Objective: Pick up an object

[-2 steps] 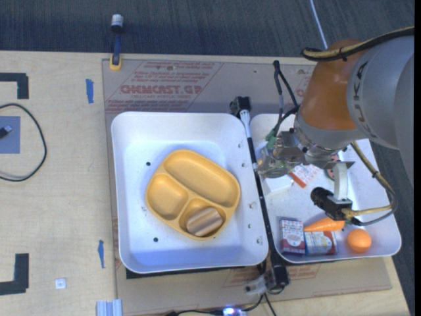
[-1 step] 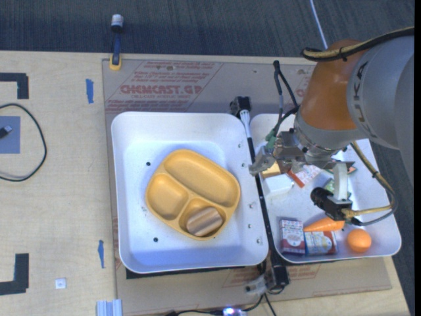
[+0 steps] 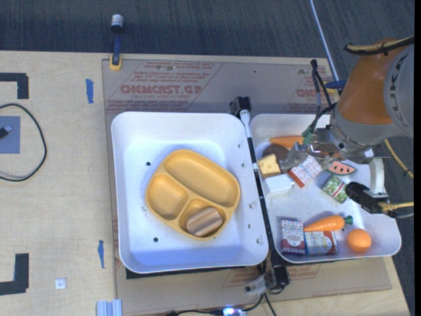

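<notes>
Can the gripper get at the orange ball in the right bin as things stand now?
Probably yes. The orange ball lies uncovered at the near corner of the right bin, with only the carrot close beside it. The gripper hangs over the same bin, farther back.

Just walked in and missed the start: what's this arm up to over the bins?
The grey arm reaches in over the right bin, its gripper low among toy foods: a cheese wedge, watermelon slice, carrot and orange. Nothing is visibly lifted yet. The left bin holds a yellow divided plate with a hot dog.
</notes>
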Controlling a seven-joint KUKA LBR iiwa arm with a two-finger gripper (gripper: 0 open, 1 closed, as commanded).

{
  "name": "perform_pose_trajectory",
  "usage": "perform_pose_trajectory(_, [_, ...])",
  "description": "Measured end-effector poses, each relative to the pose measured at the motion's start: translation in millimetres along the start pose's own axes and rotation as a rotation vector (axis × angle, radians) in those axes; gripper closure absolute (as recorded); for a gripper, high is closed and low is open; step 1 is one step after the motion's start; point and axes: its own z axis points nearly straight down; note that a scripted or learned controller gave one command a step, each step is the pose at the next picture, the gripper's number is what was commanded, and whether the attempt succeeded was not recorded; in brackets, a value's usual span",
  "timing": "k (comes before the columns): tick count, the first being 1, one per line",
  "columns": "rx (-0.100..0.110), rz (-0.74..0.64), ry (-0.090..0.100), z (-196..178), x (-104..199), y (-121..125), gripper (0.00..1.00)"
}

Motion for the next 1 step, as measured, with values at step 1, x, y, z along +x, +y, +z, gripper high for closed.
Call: perform_pose_trajectory(1, [-0.014, -0.001, 0.000, 74.2, -18.4, -20.5, 0.00])
